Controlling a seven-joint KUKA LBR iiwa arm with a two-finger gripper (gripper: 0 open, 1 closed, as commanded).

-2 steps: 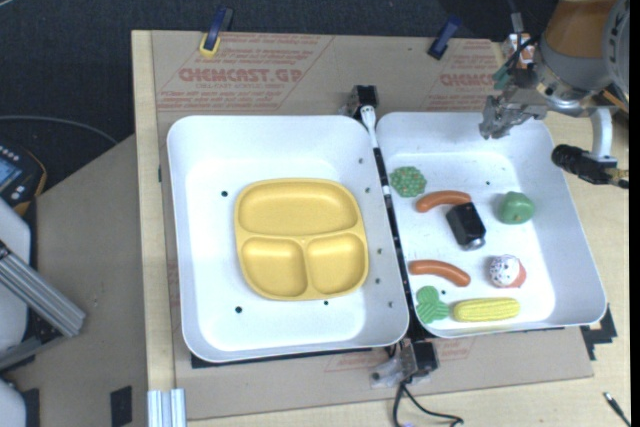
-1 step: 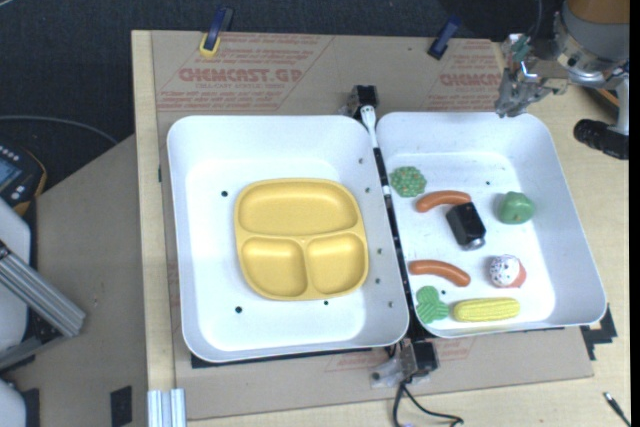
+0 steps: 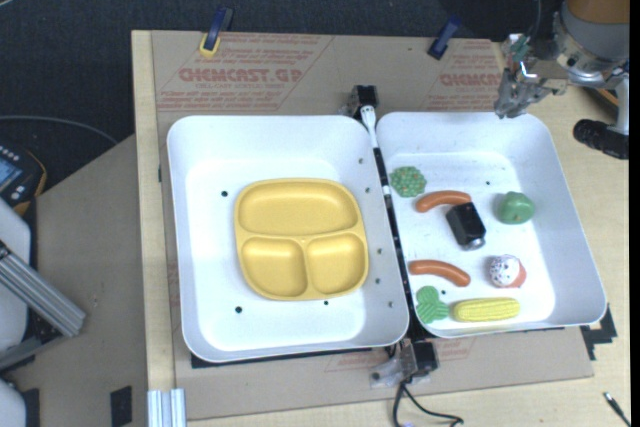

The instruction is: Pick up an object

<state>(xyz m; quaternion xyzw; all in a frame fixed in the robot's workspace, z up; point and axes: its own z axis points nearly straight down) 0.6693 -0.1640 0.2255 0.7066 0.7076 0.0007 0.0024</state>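
Gripper (image 3: 515, 103) hangs over the far rim of the right bin (image 3: 560, 155), near its back edge; can't tell its state from this angle, nothing seen in it. Bench board (image 3: 300, 75) reads "CHEMCAST GP" in red print, repeated w/ partial text at right. Right bin holds broccoli (image 3: 407, 181), two sausages (image 3: 442, 201) (image 3: 438, 270), a black block (image 3: 465, 224), green apple (image 3: 516, 207), corn cob (image 3: 487, 310). Left bin (image 3: 200, 215): yellow divided tray (image 3: 300, 237).
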